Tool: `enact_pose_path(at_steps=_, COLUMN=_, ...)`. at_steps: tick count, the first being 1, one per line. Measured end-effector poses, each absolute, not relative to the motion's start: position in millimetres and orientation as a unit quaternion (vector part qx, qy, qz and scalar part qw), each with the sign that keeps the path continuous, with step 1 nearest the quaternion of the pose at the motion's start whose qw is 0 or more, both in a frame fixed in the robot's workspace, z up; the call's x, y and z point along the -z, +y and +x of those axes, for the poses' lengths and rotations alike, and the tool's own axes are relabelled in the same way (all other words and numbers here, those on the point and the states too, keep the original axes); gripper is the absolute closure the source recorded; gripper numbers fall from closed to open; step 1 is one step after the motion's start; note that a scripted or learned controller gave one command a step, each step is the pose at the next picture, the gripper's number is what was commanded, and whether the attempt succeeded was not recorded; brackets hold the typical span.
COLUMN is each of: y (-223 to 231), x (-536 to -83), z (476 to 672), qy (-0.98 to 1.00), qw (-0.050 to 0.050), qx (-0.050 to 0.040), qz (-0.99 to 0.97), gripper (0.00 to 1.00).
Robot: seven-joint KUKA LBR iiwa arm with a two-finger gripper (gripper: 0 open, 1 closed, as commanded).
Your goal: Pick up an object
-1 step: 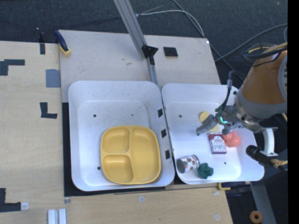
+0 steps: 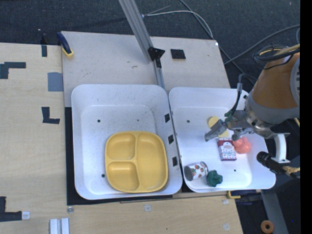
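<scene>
The gripper (image 2: 214,132) hangs low in the right bin (image 2: 195,99), its grey fingers (image 2: 210,135) pointing toward the bin's middle; whether they are spread or closed cannot be told from this slant, and nothing shows between them. Just behind the fingers, touching or nearly so, lies a small yellow piece (image 2: 213,122), partly hidden by the wrist; it looks rounded and light, probably smooth plastic, so it may squirt out sideways unless pinched across its widest part. Just beside the fingers on the near side lies a small red and white box (image 2: 227,149), flat on the bin floor; it looks stiff and light, and its two long edges offer the surest hold, though lying so flat it gives the fingers little height to bite. Touching or close against the box's far side is a pink lump (image 2: 242,145), which looks soft and rounded and should yield to a squeeze from any side. Farther from the fingers, near the bin's front wall, a little can (image 2: 196,171) lies on its side, likely to roll, with a dark green lump (image 2: 214,179) just beside it. The yellow tray (image 2: 136,161) sits in the left bin (image 2: 87,130), well apart from the fingers.
</scene>
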State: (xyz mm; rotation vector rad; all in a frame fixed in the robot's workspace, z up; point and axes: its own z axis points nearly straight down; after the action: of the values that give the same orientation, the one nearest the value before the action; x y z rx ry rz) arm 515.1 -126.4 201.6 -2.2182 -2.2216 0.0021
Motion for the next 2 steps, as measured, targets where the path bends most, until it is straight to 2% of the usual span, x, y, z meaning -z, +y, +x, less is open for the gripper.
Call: enact_pose_path(at_steps=2, y=-132, x=-100, z=518.6, qy=-0.707, qw=0.002, qx=-0.0017, qz=-0.707, gripper=0.00)
